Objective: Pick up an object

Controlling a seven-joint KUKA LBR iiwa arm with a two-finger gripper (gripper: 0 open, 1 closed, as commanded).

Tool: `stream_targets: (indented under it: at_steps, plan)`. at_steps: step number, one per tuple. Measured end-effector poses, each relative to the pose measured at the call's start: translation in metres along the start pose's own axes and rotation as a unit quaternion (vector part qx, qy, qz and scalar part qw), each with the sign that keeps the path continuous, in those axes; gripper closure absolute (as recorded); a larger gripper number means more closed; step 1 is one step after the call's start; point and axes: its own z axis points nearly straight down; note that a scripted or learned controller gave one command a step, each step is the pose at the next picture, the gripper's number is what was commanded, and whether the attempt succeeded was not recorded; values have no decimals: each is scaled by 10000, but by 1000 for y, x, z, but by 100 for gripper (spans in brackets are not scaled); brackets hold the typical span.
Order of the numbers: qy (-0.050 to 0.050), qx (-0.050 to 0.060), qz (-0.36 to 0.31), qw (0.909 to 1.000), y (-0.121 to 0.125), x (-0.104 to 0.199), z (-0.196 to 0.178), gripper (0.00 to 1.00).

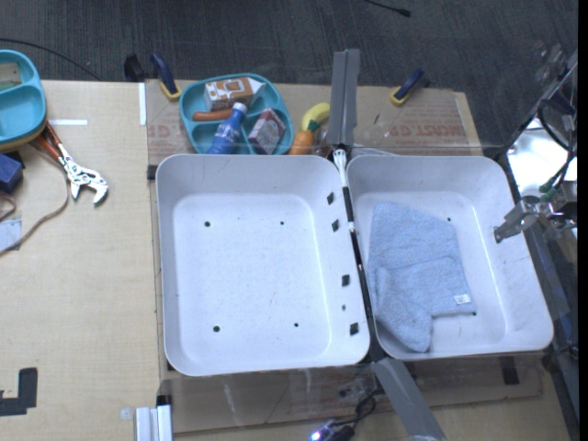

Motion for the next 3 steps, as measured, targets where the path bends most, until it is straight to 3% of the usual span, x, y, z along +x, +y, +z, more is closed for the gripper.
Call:
stream_targets:
  at_steps: [1, 2, 3]
  plan:
    - [3, 7, 1699, 9855, -38, -9, 28, 0]
    - [5, -10, 1901, 9818, -37, 42, 155, 0]
    - [-7, -22, -866, 9962, -22, 39, 154, 0]
